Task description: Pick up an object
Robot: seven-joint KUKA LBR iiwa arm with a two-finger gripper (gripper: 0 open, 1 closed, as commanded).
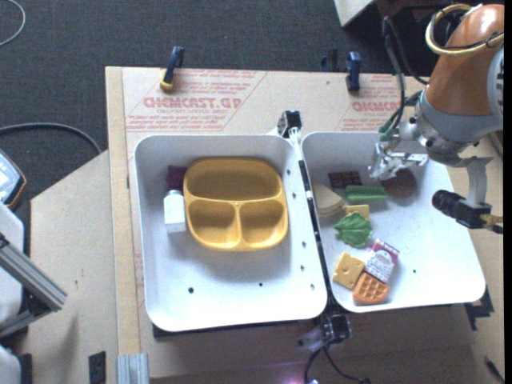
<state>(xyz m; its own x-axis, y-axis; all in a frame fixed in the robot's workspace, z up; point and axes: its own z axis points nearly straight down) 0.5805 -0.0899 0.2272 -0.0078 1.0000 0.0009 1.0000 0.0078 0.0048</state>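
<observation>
My gripper (390, 166) hangs low over the far part of the right bin (448, 262), just above a green stick-shaped piece (366, 192) and a dark brown round piece (402, 186). A brown chocolate bar (344, 179) lies to its left. Nearer the front lie a tan slice (327, 202), a small yellow block (357, 211), a green leaf (354, 230), a pink-and-white carton (382, 262), a yellow cheese wedge (348, 270) and an orange waffle (370, 289). Nothing is visibly held.
The left bin (160, 286) holds a yellow divided tray (235, 202), a small white bottle (174, 211) and a dark purple piece (176, 174) at its left. A black cylinder (456, 206) on the arm juts over the right bin's right side. Clamps stand at the bench's far edge.
</observation>
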